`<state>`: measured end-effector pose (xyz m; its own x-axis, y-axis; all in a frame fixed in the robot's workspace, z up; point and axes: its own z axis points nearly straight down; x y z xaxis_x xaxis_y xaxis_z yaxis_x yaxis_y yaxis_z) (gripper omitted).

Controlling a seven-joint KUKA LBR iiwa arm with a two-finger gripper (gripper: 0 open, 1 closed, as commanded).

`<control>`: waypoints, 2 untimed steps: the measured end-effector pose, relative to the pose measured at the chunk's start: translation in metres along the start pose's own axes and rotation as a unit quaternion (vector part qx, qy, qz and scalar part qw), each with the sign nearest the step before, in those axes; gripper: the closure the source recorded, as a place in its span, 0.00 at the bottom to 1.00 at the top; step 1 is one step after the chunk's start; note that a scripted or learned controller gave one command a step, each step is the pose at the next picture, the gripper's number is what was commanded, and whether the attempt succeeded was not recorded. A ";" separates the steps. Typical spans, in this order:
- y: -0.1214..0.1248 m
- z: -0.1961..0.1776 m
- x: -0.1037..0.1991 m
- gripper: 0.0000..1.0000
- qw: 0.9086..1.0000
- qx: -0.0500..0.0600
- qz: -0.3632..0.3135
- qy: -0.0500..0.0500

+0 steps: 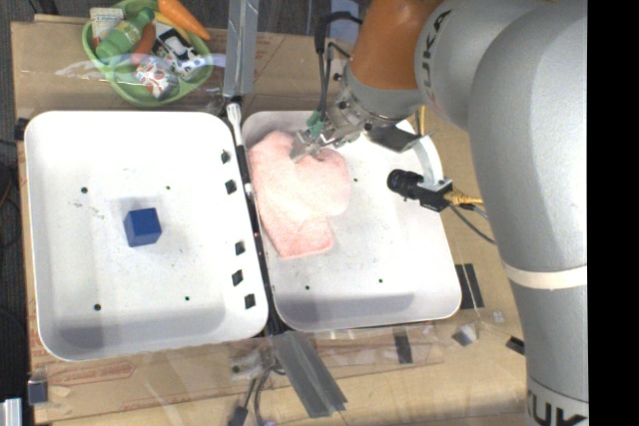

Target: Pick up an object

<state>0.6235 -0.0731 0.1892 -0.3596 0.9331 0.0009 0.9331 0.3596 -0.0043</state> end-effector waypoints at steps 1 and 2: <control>0.026 -0.050 -0.027 1.00 0.994 0.000 -0.114 0.000; 0.003 -0.027 -0.085 1.00 0.998 0.001 -0.063 0.000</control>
<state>0.6570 -0.1516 0.2161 -0.4739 0.8806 0.0024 0.8806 0.4739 -0.0054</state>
